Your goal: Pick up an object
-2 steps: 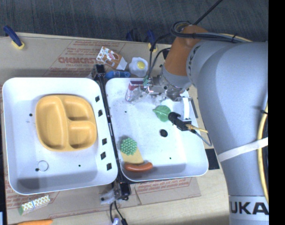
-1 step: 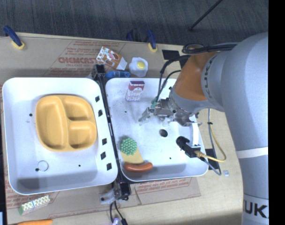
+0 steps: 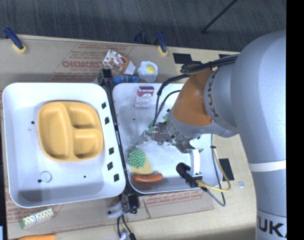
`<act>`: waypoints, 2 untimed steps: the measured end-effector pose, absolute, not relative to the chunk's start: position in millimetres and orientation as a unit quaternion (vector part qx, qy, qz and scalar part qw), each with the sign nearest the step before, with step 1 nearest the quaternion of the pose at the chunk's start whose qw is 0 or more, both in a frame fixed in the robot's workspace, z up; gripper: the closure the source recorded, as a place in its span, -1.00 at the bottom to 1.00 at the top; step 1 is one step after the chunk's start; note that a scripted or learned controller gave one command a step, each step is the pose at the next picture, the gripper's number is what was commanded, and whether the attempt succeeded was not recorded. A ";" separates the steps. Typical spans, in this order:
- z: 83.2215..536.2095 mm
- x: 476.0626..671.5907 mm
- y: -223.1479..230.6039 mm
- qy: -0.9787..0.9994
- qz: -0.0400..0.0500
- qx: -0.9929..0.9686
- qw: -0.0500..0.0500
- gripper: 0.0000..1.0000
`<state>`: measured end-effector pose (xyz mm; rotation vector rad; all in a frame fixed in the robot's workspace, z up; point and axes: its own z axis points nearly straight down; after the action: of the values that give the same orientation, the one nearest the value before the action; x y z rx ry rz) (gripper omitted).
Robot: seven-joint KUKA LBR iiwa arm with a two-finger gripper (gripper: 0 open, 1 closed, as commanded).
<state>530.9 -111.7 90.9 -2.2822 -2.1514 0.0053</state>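
Camera view: the gripper [image 3: 153,132] is seen lowered into the right bin [image 3: 123,134], its opening not discernible. A green studded ball [image 3: 137,157] and hot dog [image 3: 147,178] lie just below it; a small carton [image 3: 143,96], possibly milk, sits above.

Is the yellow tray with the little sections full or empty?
Empty. The yellow tray lies flat in the left bin, and all its compartments show bare yellow plastic.
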 end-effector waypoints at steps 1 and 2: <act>91.0 475.4 -91.2 -0.685 0.001 -0.729 0.003 -1.00; 91.1 475.5 -95.8 -0.815 0.001 -0.579 0.003 -1.00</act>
<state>475.5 -95.8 91.1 -1.8151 -2.5562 0.0026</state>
